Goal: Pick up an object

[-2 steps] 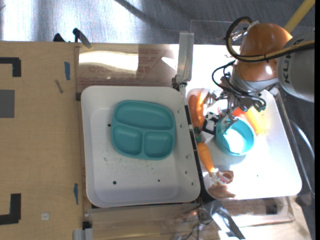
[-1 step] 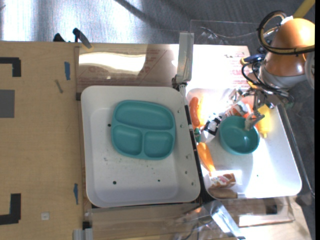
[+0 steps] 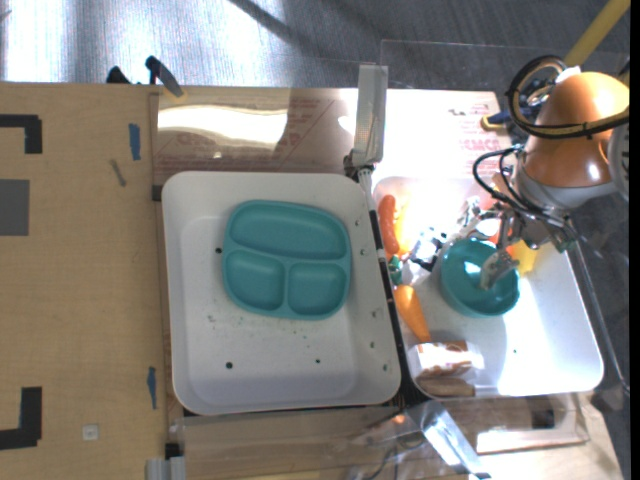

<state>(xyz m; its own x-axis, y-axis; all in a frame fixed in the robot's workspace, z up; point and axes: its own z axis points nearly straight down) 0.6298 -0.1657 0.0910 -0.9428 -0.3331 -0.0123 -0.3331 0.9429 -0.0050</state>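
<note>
- Two white bins are seen side by side: the left bin (image 3: 190, 368) holds one teal divided tray (image 3: 287, 258)
- The right bin (image 3: 560, 353) holds one teal bowl (image 3: 470, 286), two carrots (image 3: 388, 220), one brown-and-white packet (image 3: 442, 360)
- The gripper (image 3: 497, 265) is lowered into the bowl; its state cannot be told
</note>
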